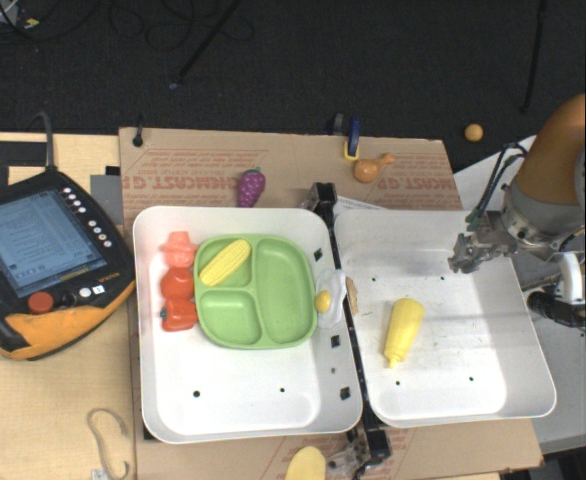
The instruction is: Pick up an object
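Camera view: two shallow white plastic bins side by side, the left bin [173, 388] and the right bin [493, 388], seen from above at a slant. In the left bin, a green divided plastic plate [273, 303] bearing a yellow toy corn cob [223, 261] in its far-left compartment; touching the plate's left edge, a red-and-pink toy figure [177, 280]. In the right bin, a yellow plastic squeeze bottle [402, 331] lying on its side, left of centre and well apart from everything else there. Over the right bin's far-right part, the dark two-finger gripper [466, 253] below the arm's orange band [558, 158], nothing seen between its fingers. Impossible to tell whether open or closed at this size.

Probably the approach step: no grasp yet, gripper high and to the right of the nearest candidate. Next move likely calls for travel left and nearer, to above the yellow bottle, alignment across its narrow body, then descent and closure.
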Action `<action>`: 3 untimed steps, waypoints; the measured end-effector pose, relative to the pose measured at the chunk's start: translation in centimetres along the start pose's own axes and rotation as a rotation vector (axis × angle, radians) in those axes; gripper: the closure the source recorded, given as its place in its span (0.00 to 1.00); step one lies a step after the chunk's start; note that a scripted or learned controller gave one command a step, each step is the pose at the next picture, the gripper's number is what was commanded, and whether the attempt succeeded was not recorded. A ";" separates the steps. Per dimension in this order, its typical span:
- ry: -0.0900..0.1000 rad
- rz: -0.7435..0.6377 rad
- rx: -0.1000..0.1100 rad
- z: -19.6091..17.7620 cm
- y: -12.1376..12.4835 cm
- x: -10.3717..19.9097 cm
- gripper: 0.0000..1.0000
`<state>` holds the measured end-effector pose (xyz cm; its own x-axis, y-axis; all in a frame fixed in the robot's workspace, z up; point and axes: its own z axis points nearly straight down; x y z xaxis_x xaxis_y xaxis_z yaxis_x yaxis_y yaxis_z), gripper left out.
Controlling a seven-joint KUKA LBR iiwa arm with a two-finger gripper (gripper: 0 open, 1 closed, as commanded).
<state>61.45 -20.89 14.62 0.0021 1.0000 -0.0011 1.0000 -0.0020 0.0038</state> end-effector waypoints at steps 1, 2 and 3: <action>0.000 -0.002 0.000 -4.8 1.0 0.0 1.00; 0.001 -0.001 0.002 -8.3 1.0 -0.3 1.00; 0.004 -0.004 0.007 -7.3 0.0 5.1 1.00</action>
<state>61.44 -15.79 21.96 -0.0023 1.0000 0.0028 1.0000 0.0023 -0.0035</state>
